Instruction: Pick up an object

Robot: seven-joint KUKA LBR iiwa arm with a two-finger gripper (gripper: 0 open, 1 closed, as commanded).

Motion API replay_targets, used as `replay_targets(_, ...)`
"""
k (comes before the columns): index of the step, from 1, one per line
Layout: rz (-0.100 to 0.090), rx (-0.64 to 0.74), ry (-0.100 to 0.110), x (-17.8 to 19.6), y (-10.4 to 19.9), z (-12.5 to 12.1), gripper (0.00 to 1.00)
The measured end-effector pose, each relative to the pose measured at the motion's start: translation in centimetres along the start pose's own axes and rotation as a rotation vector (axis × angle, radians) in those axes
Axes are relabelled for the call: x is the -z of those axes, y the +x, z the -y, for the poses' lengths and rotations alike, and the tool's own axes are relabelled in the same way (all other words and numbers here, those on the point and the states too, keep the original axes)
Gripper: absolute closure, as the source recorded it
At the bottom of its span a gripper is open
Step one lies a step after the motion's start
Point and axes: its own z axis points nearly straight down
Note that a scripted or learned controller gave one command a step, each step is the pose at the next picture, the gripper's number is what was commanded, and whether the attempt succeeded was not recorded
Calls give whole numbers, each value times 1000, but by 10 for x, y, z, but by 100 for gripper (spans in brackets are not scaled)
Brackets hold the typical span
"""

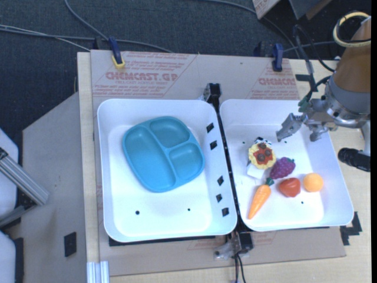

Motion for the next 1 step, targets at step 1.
replay_targets(1,2,3,-12,6,0,-3,0)
